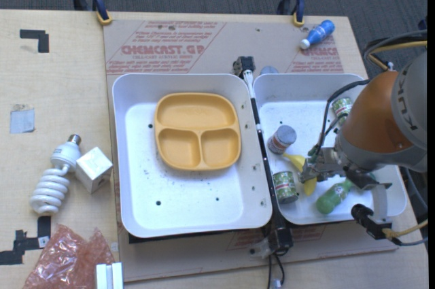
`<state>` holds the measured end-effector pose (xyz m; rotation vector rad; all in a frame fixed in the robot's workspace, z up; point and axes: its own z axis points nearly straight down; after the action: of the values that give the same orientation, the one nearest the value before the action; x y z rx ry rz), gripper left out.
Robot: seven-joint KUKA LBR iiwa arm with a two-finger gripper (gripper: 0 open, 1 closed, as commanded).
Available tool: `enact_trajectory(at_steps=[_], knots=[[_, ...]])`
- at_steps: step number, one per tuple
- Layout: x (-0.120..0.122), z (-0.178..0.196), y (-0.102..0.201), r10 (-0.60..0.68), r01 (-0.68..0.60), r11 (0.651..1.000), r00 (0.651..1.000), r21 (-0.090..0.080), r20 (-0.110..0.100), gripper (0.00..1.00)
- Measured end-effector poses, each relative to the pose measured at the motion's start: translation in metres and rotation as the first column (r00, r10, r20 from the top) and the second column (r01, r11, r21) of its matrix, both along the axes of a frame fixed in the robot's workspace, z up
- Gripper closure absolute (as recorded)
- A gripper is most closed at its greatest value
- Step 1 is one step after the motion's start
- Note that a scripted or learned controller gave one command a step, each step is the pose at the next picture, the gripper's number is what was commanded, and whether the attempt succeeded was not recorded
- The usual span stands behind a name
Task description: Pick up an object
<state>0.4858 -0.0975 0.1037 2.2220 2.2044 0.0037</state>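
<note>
Camera view: pincer [314, 171] down in the right bin [272, 92], at about 4 o'clock of the frame, close over a yellow object [297, 162]; grip state not possible to tell. Just beside, a green bottle [332, 198] at 5 o'clock and two small cans [284, 186] at 9 o'clock. Left bin [129, 145] carrying a divided yellow tray [198, 130].
</note>
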Motion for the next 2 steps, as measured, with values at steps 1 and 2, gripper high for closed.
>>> enact_trajectory(at_steps=[1, 2], knots=[[0.083, 0.089, 0.078, 0.010, -0.010, 1.000, 1.000, 0.006, -0.010, 1.00], [0.077, 0.117, 0.137, 0.011, -0.011, 1.000, 1.000, 0.005, -0.009, 1.00]])
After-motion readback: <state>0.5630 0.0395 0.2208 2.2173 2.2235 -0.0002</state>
